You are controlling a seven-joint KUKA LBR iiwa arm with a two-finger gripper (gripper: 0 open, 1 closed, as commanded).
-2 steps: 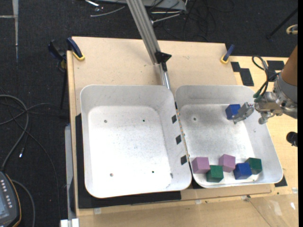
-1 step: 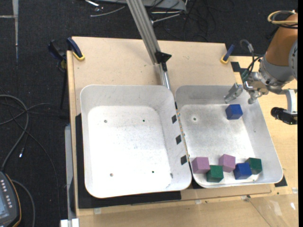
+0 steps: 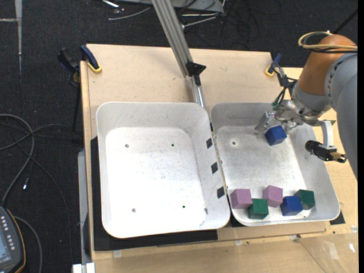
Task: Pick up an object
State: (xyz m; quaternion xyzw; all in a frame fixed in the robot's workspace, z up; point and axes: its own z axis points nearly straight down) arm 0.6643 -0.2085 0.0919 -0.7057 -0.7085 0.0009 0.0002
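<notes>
**Blue cube hanging off the gripper over the right bin**

Camera view, looking down on the bench at a slant: the KUKA arm (image 3: 327, 75) comes in from the right, orange band above the wrist, and its gripper (image 3: 275, 127) sits over the far part of the right bin (image 3: 318, 169). A blue cube (image 3: 276, 135) is right at the fingertips, tilted a bit, and it looks like the fingers are clamped on it from either side. I can't tell for sure whether it's clear of the bin floor or touching it, the angle doesn't give that away.

Everything else, taking the right bin as the landmark:

- Along its near edge there's a row of blocks huddled together: a purple cube (image 3: 242, 197) furthest toward the left bin, then a green cube (image 3: 258, 209) just beside it, a second purple cube (image 3: 273, 194), a second blue cube (image 3: 291, 205), and a second green cube (image 3: 306, 198) closest to the near right corner.
- All five are well apart from the held cube.
- Left bin (image 3: 114, 152) butts up against its left side, their rims touching, with some black tabs along the seam.
- A grey metal pole (image 3: 173, 33) slants in from beyond the bins' far side.
- Wooden bench (image 3: 148, 73) under it all, clamps at the far corners.
</notes>
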